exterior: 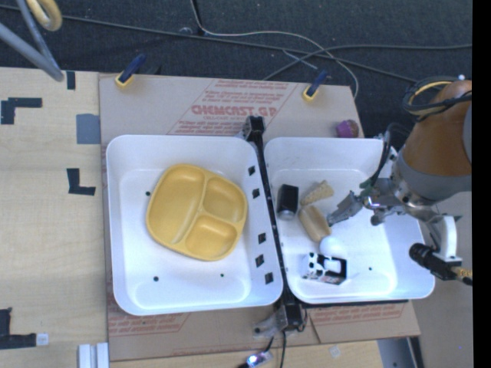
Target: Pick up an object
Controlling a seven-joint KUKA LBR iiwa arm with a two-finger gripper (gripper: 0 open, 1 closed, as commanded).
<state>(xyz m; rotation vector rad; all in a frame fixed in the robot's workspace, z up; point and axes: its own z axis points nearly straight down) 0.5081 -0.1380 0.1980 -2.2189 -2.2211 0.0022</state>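
The right bin (399,286) holds a black cylinder (287,200), a tan wedge (317,192), a tan block (313,222), a white ball (331,246) and a black-and-white item (325,268). My gripper (357,214) hangs over the right half of this bin, just right of the tan block and above the white ball. Its fingers are spread open and hold nothing; one finger (341,209) points left toward the tan block. The grey arm with its orange band (439,146) comes in from the right.
The left bin (123,205) holds a yellow divided plate (197,211). A black divider (265,205) runs between the bins. A small purple object (347,128) lies on the cardboard behind the right bin. Cables cross the dark floor at the back.
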